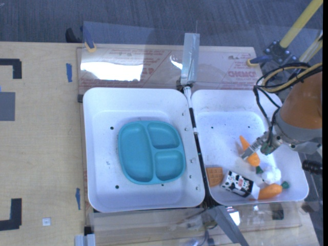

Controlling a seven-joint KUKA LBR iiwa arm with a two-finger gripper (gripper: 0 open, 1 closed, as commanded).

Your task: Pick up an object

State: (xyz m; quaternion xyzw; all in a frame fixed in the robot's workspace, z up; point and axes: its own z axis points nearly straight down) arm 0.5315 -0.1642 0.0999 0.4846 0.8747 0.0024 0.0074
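The arm's gripper (259, 148) is down inside the right-hand shallow white bin (225, 111), its tip right among the small orange carrot-shaped toys (247, 150); from here I can't tell how it is set or whether anything is caught in it. A grey wrist and the broad orange band (306, 104) rise up and to the right from it, with black and yellow cables (271, 81) looping above. Just below the tip lies a white rounded lump (271, 175), touching another orange carrot with a green end (271, 190) near the bin's front wall. To the left of those sit a black-and-white patterned block (237, 183) and an orange waffle-textured square (214, 176). The left-hand white bin (102, 106) holds a teal plastic tray with three compartments (151, 151), lying flat in its middle.
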